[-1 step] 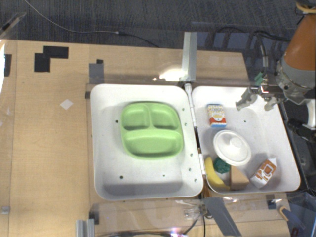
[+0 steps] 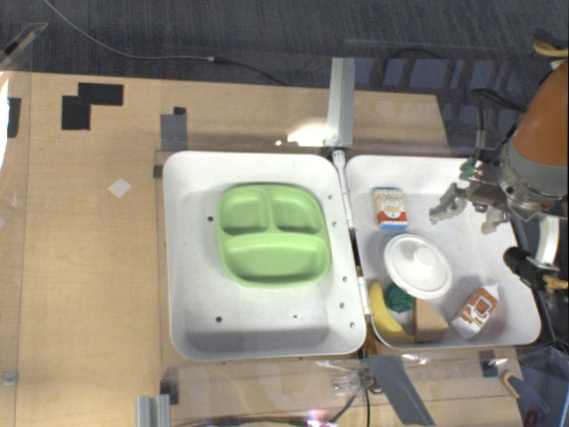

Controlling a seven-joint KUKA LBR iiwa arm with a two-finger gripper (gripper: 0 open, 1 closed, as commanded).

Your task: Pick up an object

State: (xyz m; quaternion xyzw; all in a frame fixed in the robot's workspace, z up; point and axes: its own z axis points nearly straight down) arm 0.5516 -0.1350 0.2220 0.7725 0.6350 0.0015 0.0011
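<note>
My gripper hangs over the right bin near its far right side, open, with nothing between its grey fingers. Left of it a small white, orange and blue carton stands apart from the fingers. Nearer the front sits a round white bowl. Below that lie a yellow banana, a green item, a tan block and an orange-and-white carton, packed close along the bin's front wall.
The left bin holds a green divided plate. A metal post stands behind the seam between the bins. The orange-banded arm comes in from the right edge.
</note>
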